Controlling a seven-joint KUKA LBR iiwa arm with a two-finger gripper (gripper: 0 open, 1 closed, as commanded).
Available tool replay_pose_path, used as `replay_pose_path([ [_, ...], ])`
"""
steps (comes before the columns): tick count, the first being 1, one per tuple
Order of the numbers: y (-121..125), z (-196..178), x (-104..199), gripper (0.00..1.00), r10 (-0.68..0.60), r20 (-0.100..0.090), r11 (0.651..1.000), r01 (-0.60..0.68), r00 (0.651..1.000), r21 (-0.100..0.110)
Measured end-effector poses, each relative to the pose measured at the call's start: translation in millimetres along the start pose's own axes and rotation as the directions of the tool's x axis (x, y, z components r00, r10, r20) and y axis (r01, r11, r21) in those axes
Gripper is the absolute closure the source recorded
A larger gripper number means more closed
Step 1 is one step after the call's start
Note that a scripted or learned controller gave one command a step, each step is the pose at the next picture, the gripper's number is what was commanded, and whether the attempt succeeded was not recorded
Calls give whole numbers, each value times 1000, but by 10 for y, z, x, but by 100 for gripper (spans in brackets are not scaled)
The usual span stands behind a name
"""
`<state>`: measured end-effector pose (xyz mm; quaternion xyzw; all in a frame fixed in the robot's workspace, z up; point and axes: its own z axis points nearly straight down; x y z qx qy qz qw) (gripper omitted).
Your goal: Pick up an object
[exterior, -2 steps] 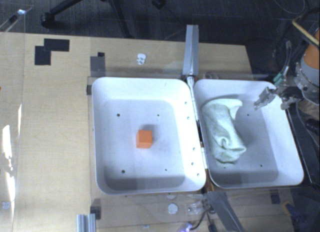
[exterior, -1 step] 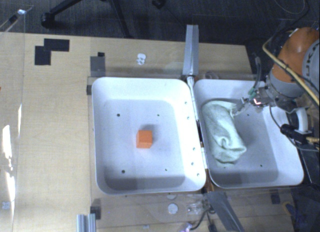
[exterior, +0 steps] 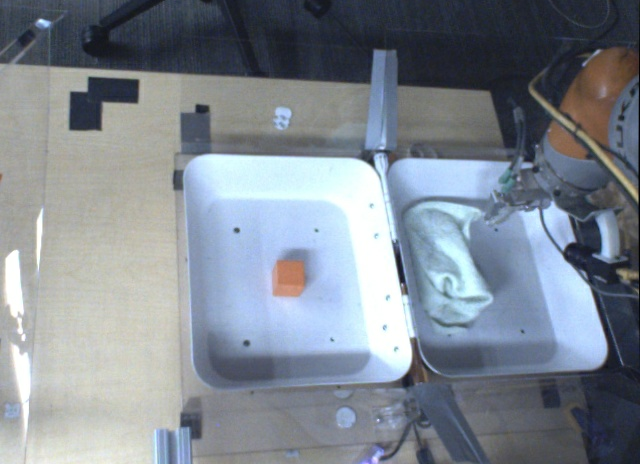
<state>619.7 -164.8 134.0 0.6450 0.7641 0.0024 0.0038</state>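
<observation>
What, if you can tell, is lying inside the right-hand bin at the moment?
A crumpled pale cloth lies in the right bin, along its left side. The gripper reaches in at the cloth's upper right corner. Whatever might sit beneath the cloth is covered.

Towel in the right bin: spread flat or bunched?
Bunched: the towel lies rolled in a lumpy heap along the right bin's left side.

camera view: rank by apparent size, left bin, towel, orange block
1. left bin, largest by far.
2. towel, crumpled in the right bin, covering roughly its left part.
3. orange block, smallest, near the left bin's middle.
</observation>
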Motion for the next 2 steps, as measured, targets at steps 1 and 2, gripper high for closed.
replay_pose_path([
  [1,436,-330,-485,100,28,1,1000,-28,1000,2],
  [2,516,-1006,-35,100,185,1,983,-185,983,3],
])
